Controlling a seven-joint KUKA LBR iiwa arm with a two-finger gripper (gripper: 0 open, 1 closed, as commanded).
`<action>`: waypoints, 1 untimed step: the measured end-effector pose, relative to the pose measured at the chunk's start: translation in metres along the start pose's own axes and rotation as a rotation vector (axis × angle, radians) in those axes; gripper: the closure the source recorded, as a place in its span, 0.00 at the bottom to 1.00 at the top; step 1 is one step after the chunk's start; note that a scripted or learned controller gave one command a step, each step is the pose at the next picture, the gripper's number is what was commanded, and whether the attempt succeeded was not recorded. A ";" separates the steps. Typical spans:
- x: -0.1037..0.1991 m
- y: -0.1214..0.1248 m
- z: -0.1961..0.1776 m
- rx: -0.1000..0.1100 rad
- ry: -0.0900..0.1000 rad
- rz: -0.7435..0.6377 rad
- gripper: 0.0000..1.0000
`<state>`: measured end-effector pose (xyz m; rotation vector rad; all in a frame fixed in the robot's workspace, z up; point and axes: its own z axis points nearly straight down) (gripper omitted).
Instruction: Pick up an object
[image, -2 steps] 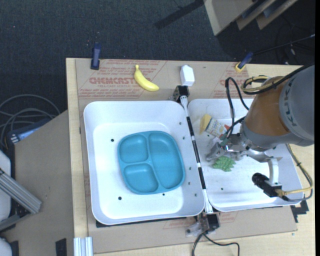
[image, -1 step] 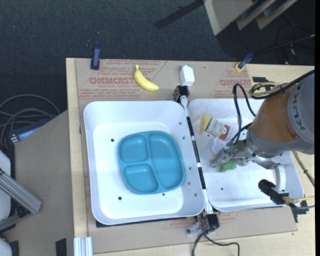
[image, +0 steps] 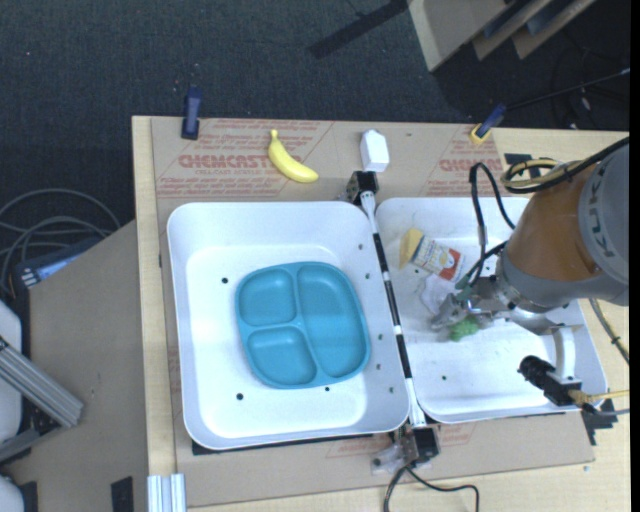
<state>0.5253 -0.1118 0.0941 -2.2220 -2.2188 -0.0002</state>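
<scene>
My gripper (image: 458, 312) is low in the right bin (image: 500, 400), near the bin's left-centre, with the orange-banded arm reaching in from the right. A small green object (image: 463, 329) lies right beneath it, touching or nearly so. A crumpled clear wrapper (image: 436, 296) sits just to its left. Further back lie a white and red packet (image: 440, 260) and a yellow wedge (image: 411, 245). Whether anything sits inside the gripper is hidden by its body.
A blue divided plate (image: 300, 323) lies in the left bin (image: 200, 300). On the bench behind the bins sit a yellow banana (image: 291, 161) and a small white block (image: 374, 150). The divider between the bins (image: 390, 310) runs just left of the wrapper.
</scene>
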 end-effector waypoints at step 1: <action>0.065 -0.023 -0.136 -0.002 -0.001 -0.002 1.00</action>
